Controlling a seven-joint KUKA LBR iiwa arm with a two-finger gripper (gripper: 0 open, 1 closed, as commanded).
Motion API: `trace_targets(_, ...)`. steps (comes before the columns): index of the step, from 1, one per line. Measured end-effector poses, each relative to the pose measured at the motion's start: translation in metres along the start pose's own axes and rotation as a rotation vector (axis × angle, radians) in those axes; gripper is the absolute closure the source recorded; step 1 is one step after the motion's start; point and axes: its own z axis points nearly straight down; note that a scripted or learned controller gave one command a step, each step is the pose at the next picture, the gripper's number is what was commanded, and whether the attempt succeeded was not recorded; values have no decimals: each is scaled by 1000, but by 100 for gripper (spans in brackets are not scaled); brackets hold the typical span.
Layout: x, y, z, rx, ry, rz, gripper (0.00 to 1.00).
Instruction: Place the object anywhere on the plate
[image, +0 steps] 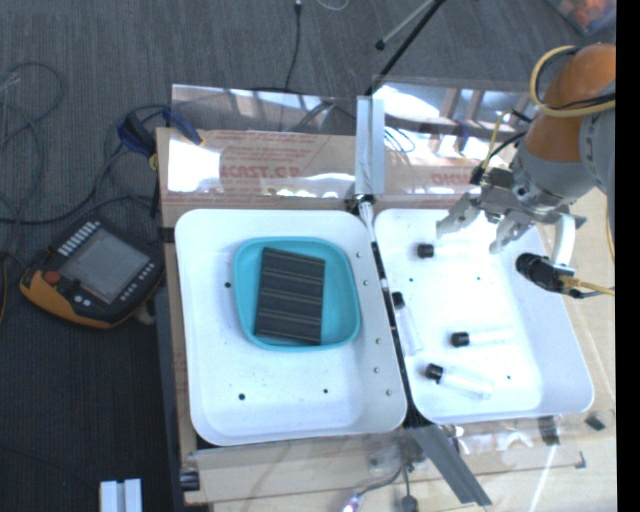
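Observation:
A dark grey ribbed rectangular block (290, 295) lies flat in the middle of the teal plate (345, 310), which sits in the left white bin (210, 380). My gripper (480, 230) hangs over the far right part of the right bin (560, 370), well apart from the plate. Its fingers (455, 220) are spread open with nothing between them.
Several small clear tubes with black caps (459, 340) lie scattered in the right bin, one beside the divider (397, 298). A cardboard and foil wall (290, 170) stands behind the bins. A teach pendant (95, 275) lies on the floor at the left.

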Motion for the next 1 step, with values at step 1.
trace_targets(1, -41, -46, 8, 1, 2, 55, 0)
